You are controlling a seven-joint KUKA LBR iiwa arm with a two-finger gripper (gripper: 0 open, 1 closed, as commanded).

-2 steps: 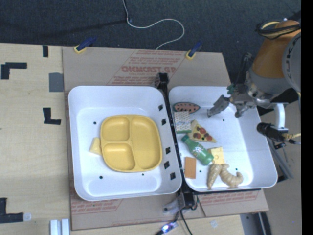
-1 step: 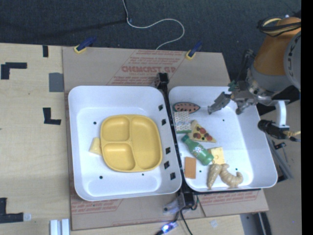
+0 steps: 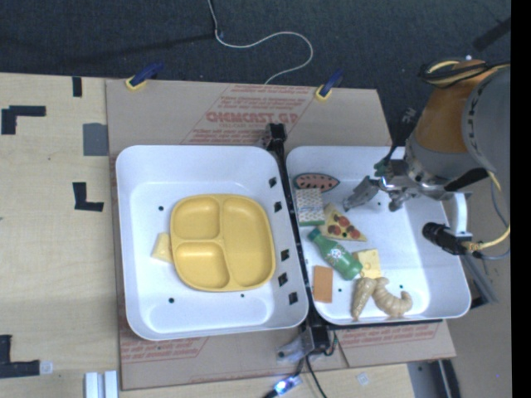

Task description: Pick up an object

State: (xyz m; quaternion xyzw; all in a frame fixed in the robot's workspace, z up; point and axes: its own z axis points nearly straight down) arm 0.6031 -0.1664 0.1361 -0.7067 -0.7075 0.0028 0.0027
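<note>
Arm (image 3: 465, 131) cut off at right edge, yellow wedge (image 3: 161, 246) partly under plate (image 3: 222, 242), poss. cheese
</note>
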